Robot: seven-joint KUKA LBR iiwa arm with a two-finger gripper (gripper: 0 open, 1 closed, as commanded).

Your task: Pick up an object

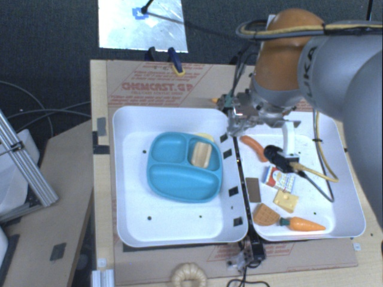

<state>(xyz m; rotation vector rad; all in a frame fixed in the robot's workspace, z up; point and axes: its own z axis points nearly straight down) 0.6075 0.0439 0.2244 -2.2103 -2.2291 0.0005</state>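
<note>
My gripper (237, 122) hangs over the far left corner of the right bin (350, 202), close to the divider between the bins. Just below it lies an orange sausage-shaped piece (254, 147). Farther toward the front are a small red, white and blue carton (280, 179), a yellow cheese wedge (286, 201), a brown flat bar (253, 189), a tan cracker-like slice (265, 214) and an orange carrot (302, 223). Nothing shows between the gripper's tips.
The left bin (134, 220) holds a blue divided plate (176, 175) with a tan bread-like piece (201, 154) in its far right compartment and a pale yellow item (205, 137) at its rim. The grey arm covers the right bin's far side.
</note>
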